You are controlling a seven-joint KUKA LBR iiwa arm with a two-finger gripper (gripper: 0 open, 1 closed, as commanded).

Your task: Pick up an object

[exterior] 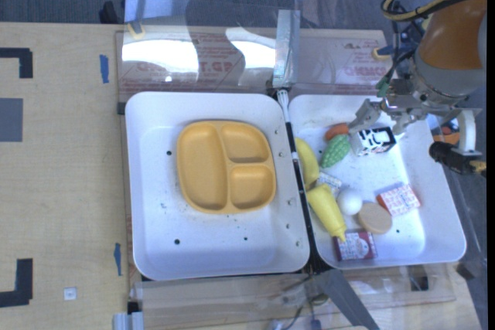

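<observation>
Black-and-white object (377, 140) under gripper (384, 122), beside green vegetable (335, 153); likely pick target; finger state unclear.

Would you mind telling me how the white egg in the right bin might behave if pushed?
The white egg looks smooth and rounded, so it would probably roll. The yellow bottle and tan disc beside it might stop it. Likely slippery to pinch.
</observation>
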